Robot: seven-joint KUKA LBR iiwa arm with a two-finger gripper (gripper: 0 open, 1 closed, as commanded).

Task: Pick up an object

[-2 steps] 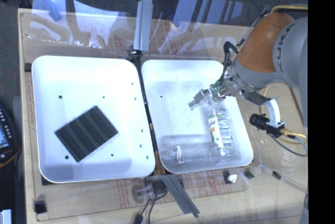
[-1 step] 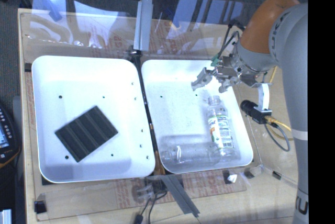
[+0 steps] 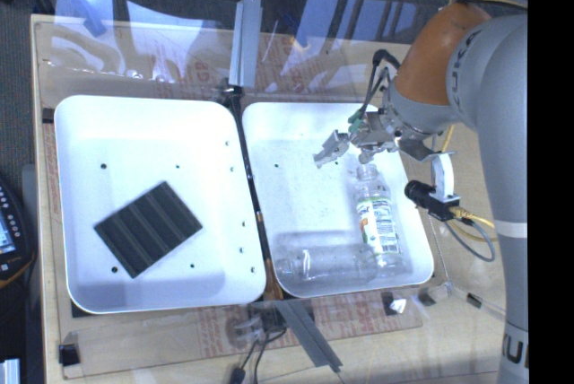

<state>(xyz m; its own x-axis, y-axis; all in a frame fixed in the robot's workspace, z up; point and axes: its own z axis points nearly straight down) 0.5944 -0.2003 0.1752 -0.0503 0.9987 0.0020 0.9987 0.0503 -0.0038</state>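
The claw (image 3: 345, 142) hangs over the right bin (image 3: 269, 194), in the upper right part of the frame. Its fingers look spread apart with nothing between them. Just below it lies a clear bottle (image 3: 376, 221) with a white label. Another clear bottle (image 3: 323, 262) lies along the bin's bottom edge. In the left bin (image 3: 81, 126) lies a dark ridged block (image 3: 148, 228).

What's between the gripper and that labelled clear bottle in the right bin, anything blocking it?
Nothing visible blocks it. The gripper hangs in the right bin just above the cap end of the labelled clear bottle, with no other object between them. A second clear bottle lies along the bin's near wall, next to the first one's base.
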